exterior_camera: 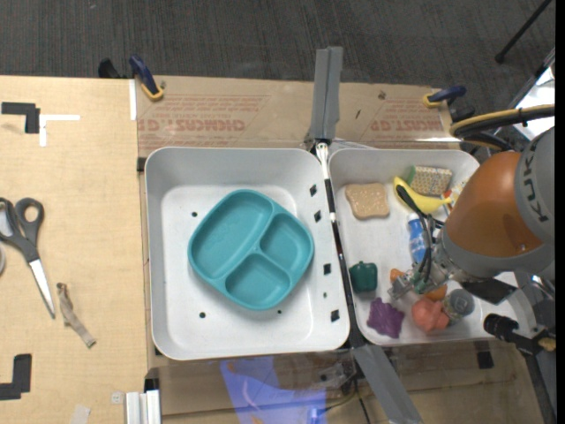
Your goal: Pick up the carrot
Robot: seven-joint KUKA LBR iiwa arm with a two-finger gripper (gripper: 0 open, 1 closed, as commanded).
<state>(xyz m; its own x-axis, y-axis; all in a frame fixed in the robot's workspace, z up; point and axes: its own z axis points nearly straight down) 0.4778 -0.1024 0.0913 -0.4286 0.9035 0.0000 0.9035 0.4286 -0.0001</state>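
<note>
End effector is low in the right bin, at the carrot — contact unclear. Whether it is apart or together, I cannot tell. Carrot lies near-centre, between green pepper and orange toy.

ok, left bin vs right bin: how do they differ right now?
The left bin holds one thing, a teal divided plate; the right bin holds many small items, among them a bread slice, a green pepper and purple grapes. The arm reaches down into the right bin, while the left bin has no arm over it. Both are shallow, white and sit side by side.
</note>
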